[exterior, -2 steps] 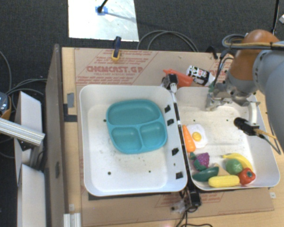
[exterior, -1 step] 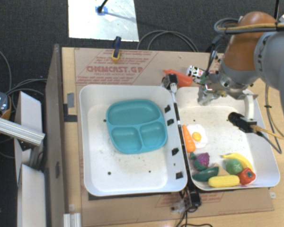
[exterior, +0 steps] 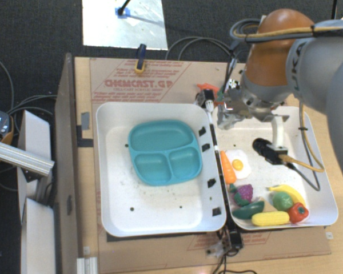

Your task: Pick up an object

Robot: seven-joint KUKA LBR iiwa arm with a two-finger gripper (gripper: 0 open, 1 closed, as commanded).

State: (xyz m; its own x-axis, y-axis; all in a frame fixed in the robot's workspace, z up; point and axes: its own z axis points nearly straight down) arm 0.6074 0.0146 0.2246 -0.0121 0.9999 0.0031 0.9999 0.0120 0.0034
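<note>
- Here, the arm (exterior: 308, 56), grey with an orange band, reaches in from the right over the far end of the right bin (exterior: 323, 196).
- The gripper (exterior: 234, 116) hangs low over that bin's far left corner, close to the divide between the bins; how it is set, and whether it has hold of anything, cannot be told from this angle.
- No toy is seen in its grasp; the toy foods lie in the near half of the right bin.
- The carrot (exterior: 228, 167) is a slim orange stick lying along the bin's left wall, its long axis running from far to near.
- The fried egg (exterior: 238, 164) lies flat just beside the carrot, white with a yellow yolk.
- Nearer, a purple piece (exterior: 243, 193) sits above a dark green pod (exterior: 248, 210), which lies slantwise.
- The corn cob (exterior: 268, 218), yellow, lies crosswise at the near wall.
- A banana (exterior: 290, 191), a green pepper (exterior: 282, 201) and a red tomato (exterior: 298, 212) cluster at the near right.
- The left bin (exterior: 117, 210) bears a teal divided plate (exterior: 163, 152), lying flat with three compartments.
</note>
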